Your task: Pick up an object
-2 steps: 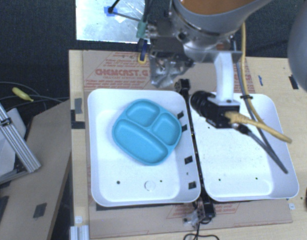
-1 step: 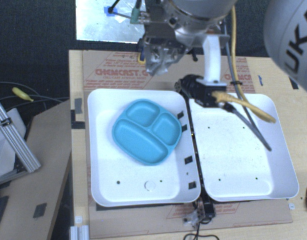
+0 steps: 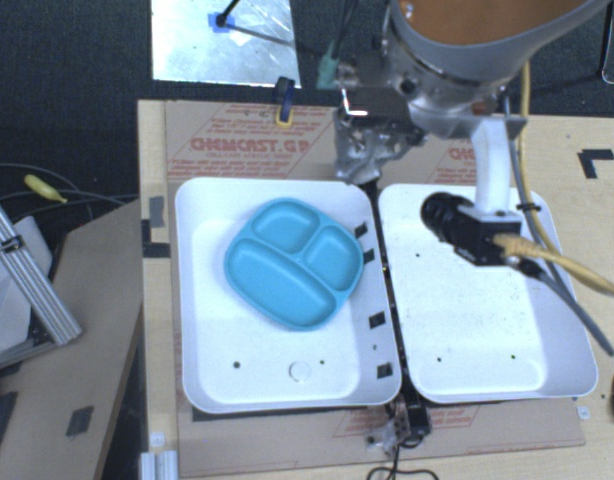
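A light blue divided plate (image 3: 292,261) with three compartments lies flat in the middle of the left bin (image 3: 202,368). My gripper (image 3: 361,164) hangs at the far edge of the bench, above the gap between the two bins and just beyond the plate's far right corner. Nothing shows beneath or within it. The big grey and orange arm body fills the upper right and hides the gripper's top.
The right bin (image 3: 487,348) holds a bare white floor; over its far part a black cylinder (image 3: 455,224) on a white bracket hangs from the arm with yellow and grey cables. A small pale disc (image 3: 300,371) lies near the left bin's front.
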Controlling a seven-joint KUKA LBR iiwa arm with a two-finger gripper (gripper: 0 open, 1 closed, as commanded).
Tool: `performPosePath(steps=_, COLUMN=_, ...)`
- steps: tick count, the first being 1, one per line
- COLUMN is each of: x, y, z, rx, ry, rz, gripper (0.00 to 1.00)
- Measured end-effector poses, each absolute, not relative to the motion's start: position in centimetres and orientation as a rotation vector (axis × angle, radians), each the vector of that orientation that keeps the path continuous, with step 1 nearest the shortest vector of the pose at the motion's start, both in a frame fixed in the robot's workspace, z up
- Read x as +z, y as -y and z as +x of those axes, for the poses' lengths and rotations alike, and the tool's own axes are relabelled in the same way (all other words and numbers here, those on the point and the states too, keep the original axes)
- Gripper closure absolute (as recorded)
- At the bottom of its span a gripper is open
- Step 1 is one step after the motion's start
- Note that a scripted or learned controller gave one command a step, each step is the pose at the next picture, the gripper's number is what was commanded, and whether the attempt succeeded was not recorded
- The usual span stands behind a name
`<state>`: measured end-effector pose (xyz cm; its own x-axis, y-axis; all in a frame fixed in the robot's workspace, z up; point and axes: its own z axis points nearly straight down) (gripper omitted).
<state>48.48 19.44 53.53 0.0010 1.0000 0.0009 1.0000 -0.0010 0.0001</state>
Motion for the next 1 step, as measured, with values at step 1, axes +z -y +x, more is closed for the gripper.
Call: performPosePath(steps=1, x=53.51, y=-19.35, z=51.63, rx=-0.005, ry=2.222, rz=-2.223, gripper=1.00)
